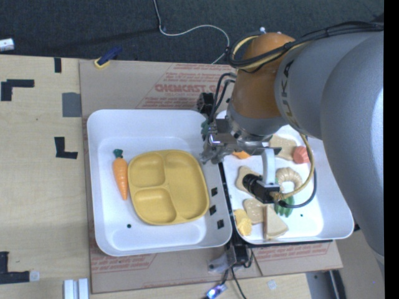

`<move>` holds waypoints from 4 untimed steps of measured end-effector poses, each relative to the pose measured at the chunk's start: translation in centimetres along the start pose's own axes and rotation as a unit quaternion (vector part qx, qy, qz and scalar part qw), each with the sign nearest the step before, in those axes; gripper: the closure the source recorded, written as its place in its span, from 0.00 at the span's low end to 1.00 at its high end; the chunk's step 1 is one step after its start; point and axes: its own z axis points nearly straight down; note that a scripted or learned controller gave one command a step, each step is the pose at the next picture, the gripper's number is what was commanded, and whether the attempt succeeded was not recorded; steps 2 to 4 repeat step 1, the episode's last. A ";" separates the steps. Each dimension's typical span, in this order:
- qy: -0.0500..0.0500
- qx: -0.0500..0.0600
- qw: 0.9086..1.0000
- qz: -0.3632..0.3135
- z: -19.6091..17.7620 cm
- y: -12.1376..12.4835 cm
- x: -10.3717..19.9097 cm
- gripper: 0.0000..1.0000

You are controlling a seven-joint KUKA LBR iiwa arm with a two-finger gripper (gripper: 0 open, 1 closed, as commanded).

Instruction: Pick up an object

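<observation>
Hovering low at the wall between the 2 bins [143, 114] with the tool [214, 143]; cannot tell how open, probably nothing held. Food pieces [282, 147] just beside it on the arm's side, carrot [120, 177] well apart past the yellow plate [168, 185]. Pick yet to land.

Two bins side by side: left bin [149, 124] holds a divided plate [169, 185] in its middle, carrot [121, 177] just beside the plate's left edge. Right bin [325, 220] holds small food pieces [274, 224], most toward its near side.
</observation>
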 end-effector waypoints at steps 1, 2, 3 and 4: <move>0.001 -0.002 1.000 0.000 -1.6 0.5 0.8 1.00; 0.001 -0.002 1.000 0.000 -1.6 0.5 0.8 1.00; 0.001 -0.002 1.000 0.000 -1.6 0.5 0.8 1.00; 0.001 -0.002 1.000 0.000 -1.6 0.5 0.8 1.00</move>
